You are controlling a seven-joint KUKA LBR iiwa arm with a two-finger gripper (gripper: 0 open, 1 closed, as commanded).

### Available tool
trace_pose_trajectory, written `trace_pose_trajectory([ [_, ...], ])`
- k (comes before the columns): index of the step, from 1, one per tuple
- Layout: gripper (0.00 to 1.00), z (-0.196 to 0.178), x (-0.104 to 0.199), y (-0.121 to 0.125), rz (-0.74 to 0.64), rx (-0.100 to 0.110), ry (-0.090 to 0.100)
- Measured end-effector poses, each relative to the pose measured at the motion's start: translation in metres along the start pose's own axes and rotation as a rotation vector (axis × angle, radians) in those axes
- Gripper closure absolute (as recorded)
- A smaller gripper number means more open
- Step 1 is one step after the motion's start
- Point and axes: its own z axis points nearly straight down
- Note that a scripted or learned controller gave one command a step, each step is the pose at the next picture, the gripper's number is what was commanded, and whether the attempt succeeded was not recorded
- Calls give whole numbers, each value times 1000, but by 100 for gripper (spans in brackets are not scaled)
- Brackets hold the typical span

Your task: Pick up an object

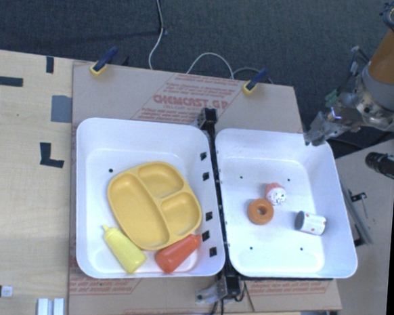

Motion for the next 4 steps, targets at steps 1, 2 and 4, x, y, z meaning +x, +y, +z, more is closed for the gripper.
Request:
trace_pose_trajectory([
  [1,100,1,55,-12,-4,4,2],
  [2,100,4,108,-25,-4,5,2],
  [4,100,47,211,-50,-4,8,1],
])
